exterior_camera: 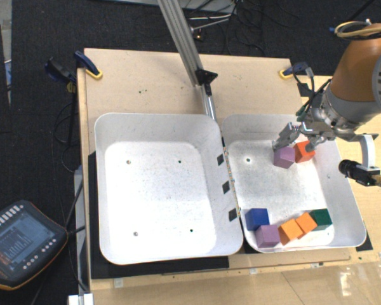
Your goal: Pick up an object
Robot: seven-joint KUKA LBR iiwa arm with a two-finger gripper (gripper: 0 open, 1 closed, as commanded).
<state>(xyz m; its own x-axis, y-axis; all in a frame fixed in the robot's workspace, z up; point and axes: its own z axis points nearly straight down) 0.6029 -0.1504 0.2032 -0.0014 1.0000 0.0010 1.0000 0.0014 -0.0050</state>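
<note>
As no legible writing appears, note the arm [359, 75] at upper right; gripper [294, 141] finger state indeterminate, over purple block [283, 157].

Arm [362, 68] cut off by the right edge, gripper [296, 135] fingers too small to tell apart, orange block [303, 151] partly hidden behind gripper, handheld controller [19, 243] clipped at the left edge

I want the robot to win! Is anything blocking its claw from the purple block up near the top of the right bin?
Nothing visible is in the way. The gripper is right over the purple block, with an orange block touching that block's right side.
</note>
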